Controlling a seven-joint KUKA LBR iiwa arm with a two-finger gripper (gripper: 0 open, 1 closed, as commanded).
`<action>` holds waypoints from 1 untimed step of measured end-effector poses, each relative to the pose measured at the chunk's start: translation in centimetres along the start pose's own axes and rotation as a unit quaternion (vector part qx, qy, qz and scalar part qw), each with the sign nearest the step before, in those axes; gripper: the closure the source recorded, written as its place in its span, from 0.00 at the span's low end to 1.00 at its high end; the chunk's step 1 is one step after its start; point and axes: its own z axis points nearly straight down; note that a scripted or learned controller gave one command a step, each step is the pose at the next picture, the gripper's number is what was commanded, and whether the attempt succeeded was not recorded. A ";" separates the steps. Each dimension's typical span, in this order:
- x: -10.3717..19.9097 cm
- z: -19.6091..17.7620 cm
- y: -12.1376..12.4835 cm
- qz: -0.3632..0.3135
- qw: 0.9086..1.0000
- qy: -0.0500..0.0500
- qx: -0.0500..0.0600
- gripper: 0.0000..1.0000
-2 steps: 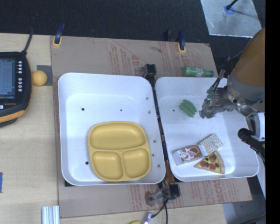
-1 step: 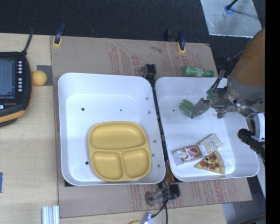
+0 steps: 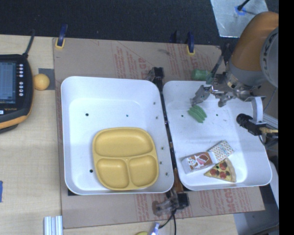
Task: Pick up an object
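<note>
Over the right bin (image 3: 264, 177), the gripper (image 3: 200, 96) hangs near the bin's 11 o'clock corner, its 2 fingers parted and holding nothing. A small green object (image 3: 197, 113) lies on the bin floor just below the fingertips, toward 6 o'clock from them and apart from them as far as this slanted view shows. Its long axis seems to run roughly from 10 o'clock to 4 o'clock. It looks like a soft, ribbed, leaf-green lump, pale against the white plastic; finer detail is too small to make out. A short drop looks like the move most likely called for. Well apart, at the bin's 6 o'clock edge, lie a red-and-white packet (image 3: 206, 156) and a toy pizza slice (image 3: 221, 171), just beside each other. A yellow divided tray (image 3: 124, 157) sits in the left bin (image 3: 76, 97).
</note>
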 end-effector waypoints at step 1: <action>-0.8 7.8 2.1 -0.001 1.000 0.000 0.002 0.00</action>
